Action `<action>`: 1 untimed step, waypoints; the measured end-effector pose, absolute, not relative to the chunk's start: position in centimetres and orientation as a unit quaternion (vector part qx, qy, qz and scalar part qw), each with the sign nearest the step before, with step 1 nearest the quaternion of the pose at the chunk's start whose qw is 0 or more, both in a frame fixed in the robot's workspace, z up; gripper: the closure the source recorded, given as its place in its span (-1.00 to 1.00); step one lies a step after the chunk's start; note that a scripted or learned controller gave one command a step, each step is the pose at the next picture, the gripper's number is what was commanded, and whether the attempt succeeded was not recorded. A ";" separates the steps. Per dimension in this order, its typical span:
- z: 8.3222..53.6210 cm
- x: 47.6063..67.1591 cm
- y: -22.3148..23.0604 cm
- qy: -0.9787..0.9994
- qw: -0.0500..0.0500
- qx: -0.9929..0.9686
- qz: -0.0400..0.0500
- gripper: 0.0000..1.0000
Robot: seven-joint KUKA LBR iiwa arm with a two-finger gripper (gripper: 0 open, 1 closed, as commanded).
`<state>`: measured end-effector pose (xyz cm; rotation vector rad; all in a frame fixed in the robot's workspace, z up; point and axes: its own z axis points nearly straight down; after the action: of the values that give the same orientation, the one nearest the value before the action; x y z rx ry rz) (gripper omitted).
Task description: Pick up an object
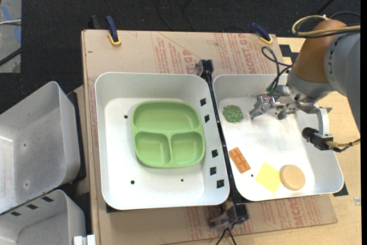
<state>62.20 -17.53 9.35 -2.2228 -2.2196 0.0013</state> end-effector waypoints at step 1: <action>10.6 62.3 -17.6 -0.706 -0.001 -0.708 -0.001 1.00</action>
<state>62.30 -17.55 10.63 -2.2255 -2.2216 -0.0023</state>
